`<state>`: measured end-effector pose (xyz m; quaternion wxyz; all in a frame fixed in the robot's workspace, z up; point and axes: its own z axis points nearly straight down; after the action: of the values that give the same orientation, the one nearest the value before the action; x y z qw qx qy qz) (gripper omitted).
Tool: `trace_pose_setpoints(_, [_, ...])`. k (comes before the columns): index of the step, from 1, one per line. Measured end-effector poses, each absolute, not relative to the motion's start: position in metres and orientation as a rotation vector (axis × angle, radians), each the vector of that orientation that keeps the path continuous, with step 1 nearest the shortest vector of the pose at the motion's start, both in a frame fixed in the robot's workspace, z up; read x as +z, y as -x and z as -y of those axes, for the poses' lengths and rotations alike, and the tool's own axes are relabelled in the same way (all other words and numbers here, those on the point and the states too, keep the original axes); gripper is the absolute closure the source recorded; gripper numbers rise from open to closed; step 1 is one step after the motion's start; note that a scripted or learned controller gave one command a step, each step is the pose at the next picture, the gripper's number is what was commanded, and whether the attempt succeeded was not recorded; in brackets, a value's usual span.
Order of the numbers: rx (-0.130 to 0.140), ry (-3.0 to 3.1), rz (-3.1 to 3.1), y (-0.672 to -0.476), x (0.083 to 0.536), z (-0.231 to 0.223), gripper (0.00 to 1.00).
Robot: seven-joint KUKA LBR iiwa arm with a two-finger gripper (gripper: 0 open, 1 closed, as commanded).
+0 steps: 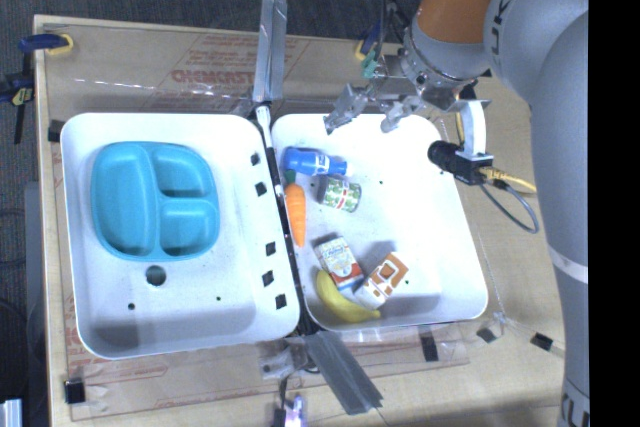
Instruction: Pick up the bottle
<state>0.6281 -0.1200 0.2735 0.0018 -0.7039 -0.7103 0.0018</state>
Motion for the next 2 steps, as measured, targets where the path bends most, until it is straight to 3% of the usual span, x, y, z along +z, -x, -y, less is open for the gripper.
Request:
trace_pose_setpoints(1, [0.004, 2.402, 2.023, -0.628, 0.265, 0.145, 0.00])
trace_pose_setpoints(2, [0.005, 2.482, 1.921, -0.638, 0.092, 0.126, 0.00])
